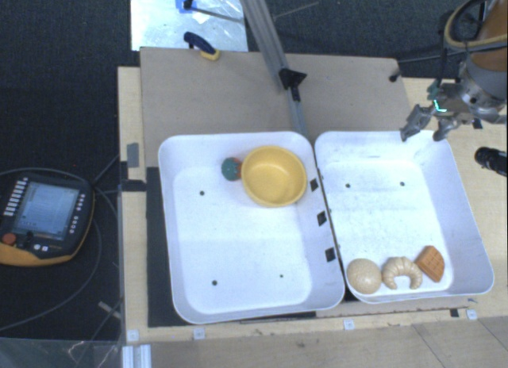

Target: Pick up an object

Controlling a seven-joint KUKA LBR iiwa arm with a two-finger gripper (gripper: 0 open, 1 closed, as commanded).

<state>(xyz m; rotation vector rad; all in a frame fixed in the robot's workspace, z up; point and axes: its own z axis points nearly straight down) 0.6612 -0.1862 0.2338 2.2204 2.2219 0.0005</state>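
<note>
Pendant (41, 217): lay on the dark floor at the far left, screen up, its cable trailing toward the bench.
Clamp (201, 45): a blue and yellow one sat at the bench's back edge, above the left bin.
Left bin (238, 279): white and shallow, touching the right bin along its inner side.
Ball (231, 169): small, teal, lay in the left bin near the back wall, touching the bowl's left side.
Bowl (274, 174): yellow, upright, stood in the left bin's back right corner.
Pole (266, 29): a grey one slanted down to a black fitting on the bench just behind the bins.
Right bin (381, 208): white, its three things all along the front wall.
Bun (364, 275): round and pale, in the front left corner.
Croissant (402, 272): just right of the bun, ends pointing forward.
Waffle (431, 262): brown, tilted, just beside the croissant.
Gripper (424, 126): hung over the right bin's back right corner, fingers spread apart with nothing between them, well apart from the food.
</note>
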